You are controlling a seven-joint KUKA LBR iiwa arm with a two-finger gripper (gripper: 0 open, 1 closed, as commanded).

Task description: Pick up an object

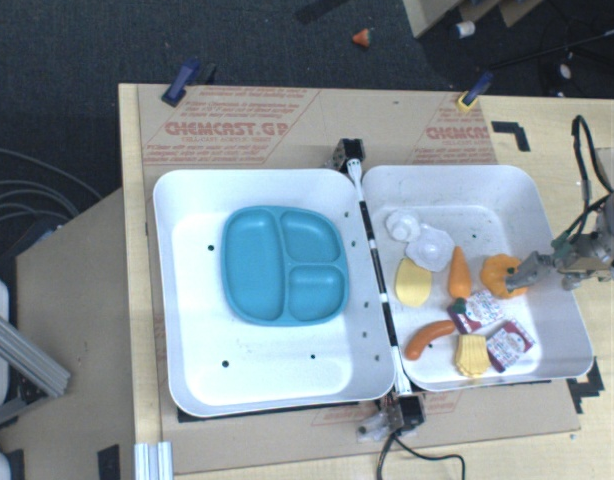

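At the right edge of the right-hand shallow white bin (547, 208), the grey two-finger gripper (532, 270) reaches in low over the bin floor. Its tip lies against the right side of a rounded orange plastic piece (499, 272), touching or nearly so; whether the claw is spread or closed cannot be told from this slanted angle, and nothing is plainly seen between its parts.

Just left of that orange piece lies a small orange plastic carrot (458, 271), pointing up and down. Further left sits a pale yellow rounded block (413, 284), and above it two clear, whitish plastic lumps (417, 234). Lower down are an orange-red toy sausage (428, 338), a ridged yellow corn-like piece (471, 355), and two red-and-white printed packets (495, 330) side by side.

The left-hand white bin (187, 268) bears a turquoise plastic tray with three compartments (283, 264), lying flat near its middle, well apart from the gripper.
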